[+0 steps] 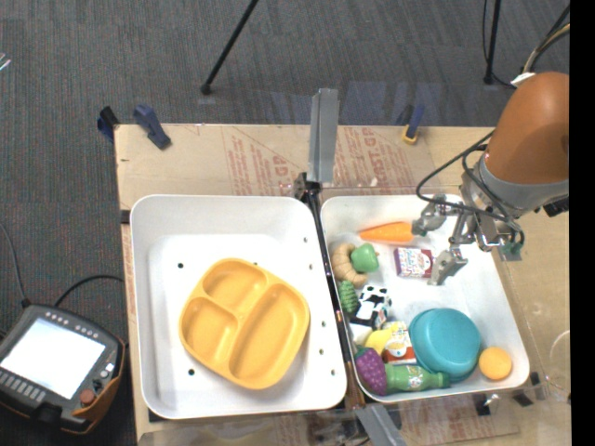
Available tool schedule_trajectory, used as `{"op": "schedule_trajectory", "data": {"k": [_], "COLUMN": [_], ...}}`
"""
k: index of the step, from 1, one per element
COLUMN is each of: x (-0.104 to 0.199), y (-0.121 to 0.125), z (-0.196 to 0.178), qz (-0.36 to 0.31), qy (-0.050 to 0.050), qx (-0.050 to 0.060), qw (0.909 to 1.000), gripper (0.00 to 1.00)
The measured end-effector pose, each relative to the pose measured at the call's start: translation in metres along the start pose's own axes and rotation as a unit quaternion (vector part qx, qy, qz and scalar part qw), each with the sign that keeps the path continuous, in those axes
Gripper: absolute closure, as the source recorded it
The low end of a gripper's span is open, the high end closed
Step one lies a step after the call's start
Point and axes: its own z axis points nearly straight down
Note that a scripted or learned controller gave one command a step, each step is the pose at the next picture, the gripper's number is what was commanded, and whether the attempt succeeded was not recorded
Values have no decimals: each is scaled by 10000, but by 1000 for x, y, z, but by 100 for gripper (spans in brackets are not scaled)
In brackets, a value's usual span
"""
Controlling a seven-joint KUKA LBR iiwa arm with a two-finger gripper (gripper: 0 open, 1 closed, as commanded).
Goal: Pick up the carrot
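The orange carrot [387,233] lies on its side near the back left of the right bin [497,291], its green end pointing left. My gripper [441,243] hangs just to the right of the carrot, over the bin's back half. It is open, and its two grey fingers [430,219] are spread apart with nothing between them. The carrot's right tip sits close to the nearer finger, but I see no contact.
A small purple-edged pack [413,262] lies just below the carrot. The right bin also holds a green toy [363,257], a cow-patterned piece [373,305], a teal bowl [444,341], an orange ball [495,363], grapes [370,370] and a green bottle [414,377]. A yellow divided plate [244,321] fills the left bin [158,221].
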Motion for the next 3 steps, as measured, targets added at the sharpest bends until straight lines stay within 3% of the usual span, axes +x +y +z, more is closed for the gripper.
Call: {"op": "schedule_trajectory", "data": {"k": [1,2,3], "x": [-26,-40,-43], "y": [66,63,63], "z": [63,104,91], "qz": [-539,618,595], "qy": [14,8,-30], "qx": [-11,1,9], "qw": [9985,9981,9982], "gripper": [0,0,100]}}
